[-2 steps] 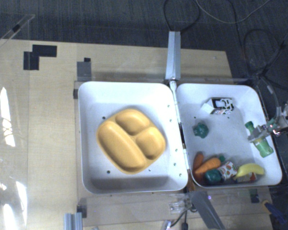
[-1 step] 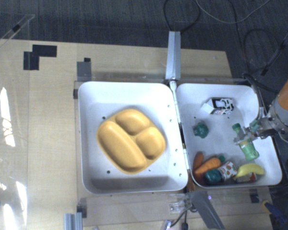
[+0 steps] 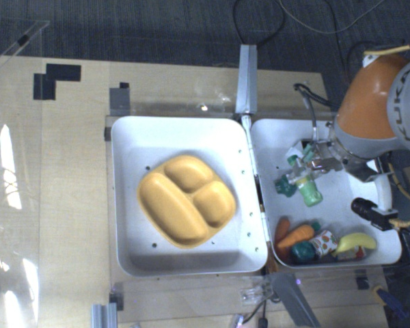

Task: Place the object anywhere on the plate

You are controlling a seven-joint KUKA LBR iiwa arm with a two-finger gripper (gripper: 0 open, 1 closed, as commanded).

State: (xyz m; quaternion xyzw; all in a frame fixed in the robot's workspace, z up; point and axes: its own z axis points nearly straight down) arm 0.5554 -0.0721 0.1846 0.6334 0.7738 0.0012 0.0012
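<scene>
A yellow plate (image 3: 186, 200) with three compartments lies in the middle of the left bin (image 3: 126, 183). My gripper (image 3: 310, 165) hangs over the upper middle of the right bin (image 3: 273, 139). A light green bottle-shaped toy (image 3: 310, 192) lies just below it. A teal piece (image 3: 285, 185) sits to the toy's left, and a small green piece (image 3: 294, 160) shows by the gripper's left side. Whether any of them is touched by the gripper is hidden by its own body.
Along the right bin's front edge lie an orange carrot (image 3: 297, 235), a red-orange piece (image 3: 281, 227), a teal ball (image 3: 303, 252), a small patterned box (image 3: 323, 243) and a yellow banana (image 3: 355, 242). A metal divider (image 3: 248, 80) runs between the bins. The arm's orange band (image 3: 369, 104) looms at the right.
</scene>
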